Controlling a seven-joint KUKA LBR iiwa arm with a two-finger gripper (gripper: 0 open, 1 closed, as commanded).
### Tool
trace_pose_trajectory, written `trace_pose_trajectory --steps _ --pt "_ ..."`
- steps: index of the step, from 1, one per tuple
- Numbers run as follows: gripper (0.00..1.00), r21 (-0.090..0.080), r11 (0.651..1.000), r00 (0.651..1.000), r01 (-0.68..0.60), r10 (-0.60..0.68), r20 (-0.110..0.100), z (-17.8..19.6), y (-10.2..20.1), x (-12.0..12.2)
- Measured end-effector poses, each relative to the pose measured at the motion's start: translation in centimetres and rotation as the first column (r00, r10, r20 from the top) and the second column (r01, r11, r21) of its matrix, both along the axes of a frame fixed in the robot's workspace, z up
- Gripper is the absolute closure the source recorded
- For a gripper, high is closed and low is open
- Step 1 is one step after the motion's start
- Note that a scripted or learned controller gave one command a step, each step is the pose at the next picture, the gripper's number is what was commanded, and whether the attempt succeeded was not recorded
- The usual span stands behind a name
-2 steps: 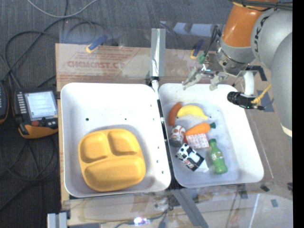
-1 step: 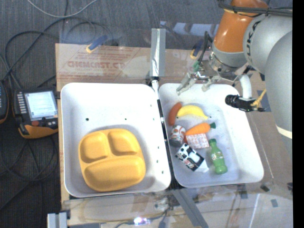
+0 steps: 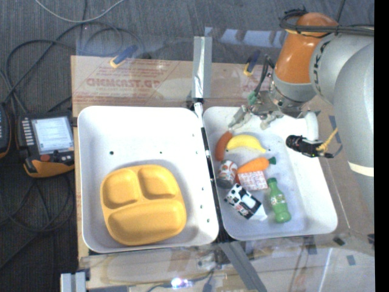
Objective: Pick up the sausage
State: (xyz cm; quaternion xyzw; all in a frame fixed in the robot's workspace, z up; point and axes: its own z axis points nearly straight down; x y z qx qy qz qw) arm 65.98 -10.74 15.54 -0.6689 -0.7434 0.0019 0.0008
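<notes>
We see the hand [image 3: 251, 119] spread wide, holding nothing, over the right bin's [image 3: 316, 215] upper left corner. The sausage [image 3: 223, 144] lies just below-left, touching the banana [image 3: 246, 142].

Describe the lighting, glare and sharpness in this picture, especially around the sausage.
In the camera view, light is even and bright; the white right bin is nearly washed out, with soft shadows under the toys. The sausage reads clearly, its edges slightly soft. The hand above it is small and a bit blurred. A bright glint sits at the bench's front edge, and the yellow tray shows mild sheen.
</notes>
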Motion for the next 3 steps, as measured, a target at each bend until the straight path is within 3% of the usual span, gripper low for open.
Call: trace_pose_trajectory --steps 1,2,3 --pt "0.00 -0.001 1.000 1.000 0.031 -0.031 0.002 -6.2 0.6 0.6" --pt "0.00 0.001 1.000 1.000 0.026 -0.026 0.002 0.0 -3.1 0.8" --pt "0.00 0.000 0.995 0.995 0.097 -0.097 0.002 -6.2 0.2 0.8"
